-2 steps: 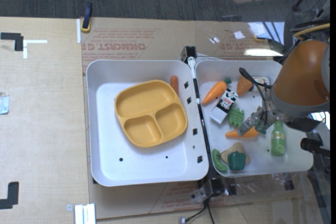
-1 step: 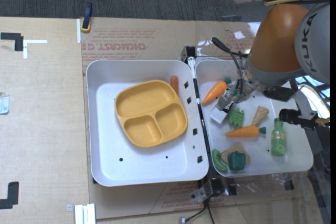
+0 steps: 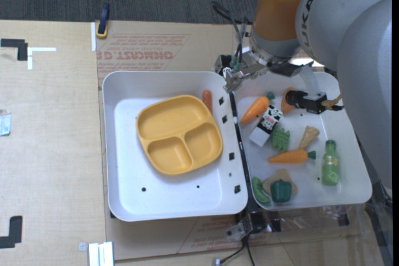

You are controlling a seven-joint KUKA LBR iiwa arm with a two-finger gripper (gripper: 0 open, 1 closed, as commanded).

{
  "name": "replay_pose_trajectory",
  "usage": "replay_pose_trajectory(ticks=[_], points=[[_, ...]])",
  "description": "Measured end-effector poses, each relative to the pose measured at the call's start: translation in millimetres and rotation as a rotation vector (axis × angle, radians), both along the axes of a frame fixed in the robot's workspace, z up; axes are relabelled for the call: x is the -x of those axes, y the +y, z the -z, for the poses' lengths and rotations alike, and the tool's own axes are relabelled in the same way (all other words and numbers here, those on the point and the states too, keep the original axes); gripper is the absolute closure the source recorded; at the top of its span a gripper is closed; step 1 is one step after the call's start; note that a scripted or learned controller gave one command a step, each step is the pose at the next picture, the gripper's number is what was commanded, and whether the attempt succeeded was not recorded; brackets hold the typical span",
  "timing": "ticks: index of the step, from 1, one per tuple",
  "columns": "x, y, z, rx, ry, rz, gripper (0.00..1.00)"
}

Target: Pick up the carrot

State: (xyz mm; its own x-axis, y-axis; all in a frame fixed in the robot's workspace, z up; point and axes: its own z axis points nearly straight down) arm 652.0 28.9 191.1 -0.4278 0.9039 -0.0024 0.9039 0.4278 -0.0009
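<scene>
Two carrots lie in the right bin (image 3: 349,196). One carrot (image 3: 254,110) is near the bin's far left, slanted, with its green top toward the upper right. The other carrot (image 3: 290,157) rests level in the middle, its green top pointing right. My gripper (image 3: 232,76) hangs over the far end of the wall between the bins, just up and left of the slanted carrot and apart from it. Nothing shows in its grasp. The grey arm with its orange band covers the bin's far right.
A yellow divided plate (image 3: 180,133) fills much of the left bin (image 3: 124,196), with a small orange piece (image 3: 206,97) beside its far rim. Around the carrots lie a black toy (image 3: 305,101), a white block (image 3: 264,126), a green bottle (image 3: 330,163) and a green pepper (image 3: 281,190).
</scene>
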Motion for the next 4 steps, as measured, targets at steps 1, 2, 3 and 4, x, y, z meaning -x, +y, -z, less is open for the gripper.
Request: replay_pose_trajectory(ticks=[1,2,3,4], points=[[-0.1,-0.5,-0.1,0.001,0.0,-0.001,0.0],[-8.1,-59.9,-105.3,0.002,-0.005,-0.253,0.0],[34.9,-73.4,-0.1,0.0,0.0,-0.286,0.0],[34.8,-73.4,-0.4,0.0,-0.001,-0.286,0.0]])
